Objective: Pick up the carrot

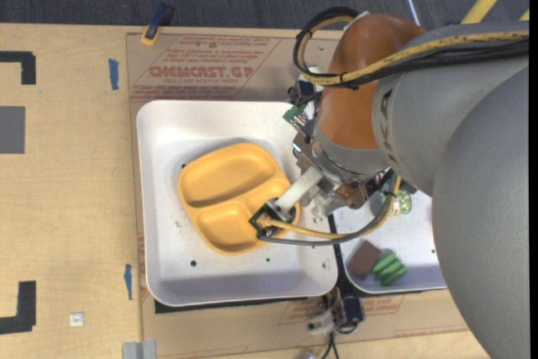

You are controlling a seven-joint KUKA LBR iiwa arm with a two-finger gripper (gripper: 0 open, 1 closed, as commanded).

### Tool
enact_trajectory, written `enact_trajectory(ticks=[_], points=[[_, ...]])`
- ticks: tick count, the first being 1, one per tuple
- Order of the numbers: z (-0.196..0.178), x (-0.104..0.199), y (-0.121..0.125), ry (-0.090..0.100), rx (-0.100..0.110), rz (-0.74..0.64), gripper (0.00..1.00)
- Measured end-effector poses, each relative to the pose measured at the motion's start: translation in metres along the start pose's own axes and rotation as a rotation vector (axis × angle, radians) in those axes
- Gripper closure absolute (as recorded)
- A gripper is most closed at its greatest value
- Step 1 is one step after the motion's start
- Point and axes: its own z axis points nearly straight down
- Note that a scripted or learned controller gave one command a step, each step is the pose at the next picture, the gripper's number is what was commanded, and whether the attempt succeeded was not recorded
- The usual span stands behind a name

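Only the camera view here; can't tell where the carrot is or what it looks like, since so much is covered. The arm (471, 181) comes in from the right, and its grey bulk plus the orange band (370, 80) blocks most of the right bin (420, 265); just that bin's near left corner is in sight. A brown block (363, 258) and a green thing (389, 269) sit there touching, block on the left. A bit farther back, right at the arm's edge, there's a green-and-white bit (402, 202); too small to say whether it's robot or something lying in the bin.

The gripper (343, 191) hangs over the seam between the two bins; it's seen from above and tangled in cables, so can't tell how far open it is or whether it has hold of anything.

The left bin (160, 181) holds a yellow two-part dish (231, 181) lying flat around the middle; the dish's near right corner is partly hidden by robot hardware. There are a few dark specks on the bin floor too; too tiny to make out.
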Motion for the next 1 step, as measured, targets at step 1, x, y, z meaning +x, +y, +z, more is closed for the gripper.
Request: enact_trajectory(ticks=[1], points=[[0.0531,0.0253,-0.0058,-0.002,0.002,-0.272,1.0]])
